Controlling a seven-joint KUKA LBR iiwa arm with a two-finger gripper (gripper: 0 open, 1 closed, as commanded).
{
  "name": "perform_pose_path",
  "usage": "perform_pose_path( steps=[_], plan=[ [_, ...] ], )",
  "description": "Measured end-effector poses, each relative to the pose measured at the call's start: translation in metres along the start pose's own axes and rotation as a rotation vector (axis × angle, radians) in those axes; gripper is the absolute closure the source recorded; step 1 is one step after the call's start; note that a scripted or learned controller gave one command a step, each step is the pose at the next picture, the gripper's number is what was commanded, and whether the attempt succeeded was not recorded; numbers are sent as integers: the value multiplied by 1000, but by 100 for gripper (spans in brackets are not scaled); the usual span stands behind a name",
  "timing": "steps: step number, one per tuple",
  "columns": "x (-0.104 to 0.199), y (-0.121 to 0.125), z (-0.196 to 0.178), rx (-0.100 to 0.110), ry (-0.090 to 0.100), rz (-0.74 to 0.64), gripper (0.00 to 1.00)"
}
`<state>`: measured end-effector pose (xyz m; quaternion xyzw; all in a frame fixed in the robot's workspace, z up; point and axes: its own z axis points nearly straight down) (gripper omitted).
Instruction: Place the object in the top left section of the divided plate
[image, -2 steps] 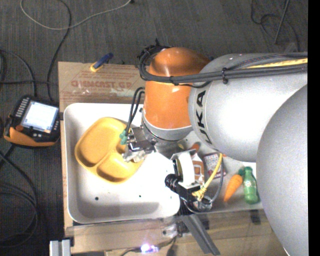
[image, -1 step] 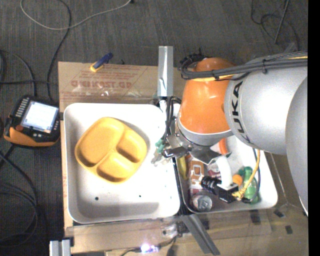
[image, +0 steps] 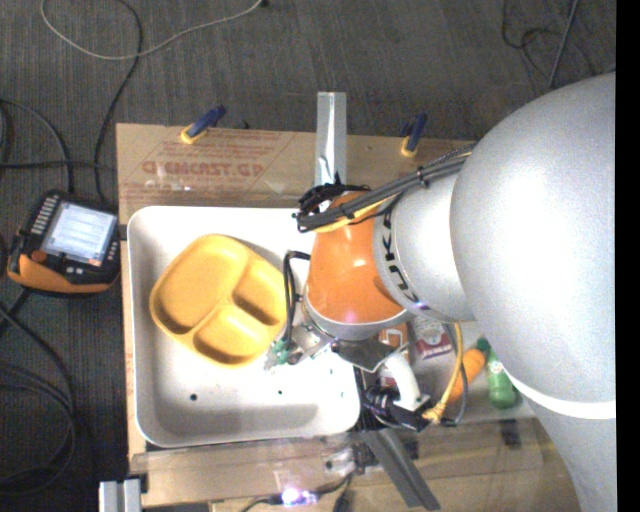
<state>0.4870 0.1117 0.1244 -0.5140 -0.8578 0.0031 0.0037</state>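
- Two white bins lie side by side on the bench; the left bin (image: 150, 400) shows in full, while most of the right bin (image: 455, 425) is covered by the arm (image: 530, 260).
- Divided plate (image: 218, 298): yellow, with three compartments, resting in the upper half of the left bin, set askew to the bin's walls and nearer its far left corner than its near edge.
- Arm: grey, very large in the camera view, entering from the right; its orange band (image: 345, 275) sits over the wall shared by the two bins, touching the plate's right rim in the view.
- Gripper (image: 283, 350): a small tip with green and white parts projects below the orange band, just beside the plate's lower right rim, over the left bin's floor. Whether it is parted, closed or clamped on something cannot be told, nor whether it carries the object.
- Right bin contents: an orange, carrot-like item (image: 462, 375), a green item (image: 500, 385) and a red-and-white package (image: 432, 345) show near the arm's lower edge, all well apart from the plate.
- Surroundings: a handheld control pendant (image: 68, 243) lies on the floor left of the bench; two clamps (image: 203, 124) grip the bench's far edge.
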Motion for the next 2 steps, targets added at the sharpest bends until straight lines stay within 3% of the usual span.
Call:
perform_pose_path(
  steps=[1,2],
  plan=[
    [-84,2,-57,-2,-4,232,100],
    [-26,-19,-56,-2,-1,-8,100]
  ],
)
